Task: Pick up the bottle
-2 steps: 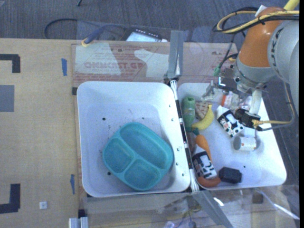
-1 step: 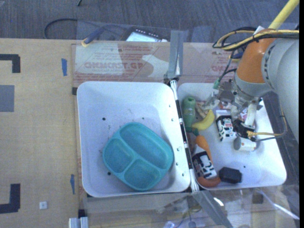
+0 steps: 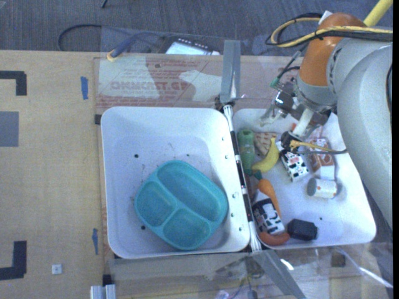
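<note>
Black block [image 3: 302,229] at near end of right bin [image 3: 356,220], beside black-and-white packet [image 3: 268,217]. Teal divided plate [image 3: 181,204] in left bin [image 3: 124,136]. Farther in: white cup [image 3: 322,187], carrot [image 3: 265,189], banana [image 3: 269,157]. Green bottle [image 3: 246,145] lying along right bin's left wall, touching banana. Gripper [image 3: 288,123] over far end of right bin, near bottle but apart from it; opening impossible to tell.

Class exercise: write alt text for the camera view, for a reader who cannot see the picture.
The robot's pincer hangs over the far end of the right white bin, near a green bottle lying along its left wall beside a banana and a carrot. The left white bin holds a teal divided plate.
</note>
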`<act>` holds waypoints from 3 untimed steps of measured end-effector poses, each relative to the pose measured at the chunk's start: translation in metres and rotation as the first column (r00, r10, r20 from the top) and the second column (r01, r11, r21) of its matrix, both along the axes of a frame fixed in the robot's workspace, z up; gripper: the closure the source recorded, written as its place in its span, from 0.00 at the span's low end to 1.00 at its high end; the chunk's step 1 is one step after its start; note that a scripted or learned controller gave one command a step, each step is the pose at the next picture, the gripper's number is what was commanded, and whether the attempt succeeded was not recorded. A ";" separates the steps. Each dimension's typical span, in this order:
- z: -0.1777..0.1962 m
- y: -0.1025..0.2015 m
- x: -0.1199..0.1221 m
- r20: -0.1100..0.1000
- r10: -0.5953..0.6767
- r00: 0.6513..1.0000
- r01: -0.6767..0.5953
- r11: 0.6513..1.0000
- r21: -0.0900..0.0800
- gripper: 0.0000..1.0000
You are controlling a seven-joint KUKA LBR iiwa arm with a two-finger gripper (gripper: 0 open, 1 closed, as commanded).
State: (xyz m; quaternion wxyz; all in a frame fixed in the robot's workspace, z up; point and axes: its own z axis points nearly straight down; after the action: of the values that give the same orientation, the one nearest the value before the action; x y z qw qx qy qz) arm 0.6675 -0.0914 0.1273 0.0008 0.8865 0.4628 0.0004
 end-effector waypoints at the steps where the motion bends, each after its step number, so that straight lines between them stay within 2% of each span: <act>1: -0.041 -0.001 -0.003 -0.018 0.023 1.000 -0.023 1.000 0.003 0.00; 2: -0.039 -0.064 -0.001 -0.023 -0.058 0.998 0.058 0.998 0.020 0.00; 3: 0.057 0.101 -0.037 -0.002 -0.004 1.000 0.004 1.000 0.002 0.00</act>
State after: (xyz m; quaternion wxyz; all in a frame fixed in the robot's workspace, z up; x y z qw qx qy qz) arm 0.6310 0.0098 0.1847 -0.0006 0.8874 0.4610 0.0000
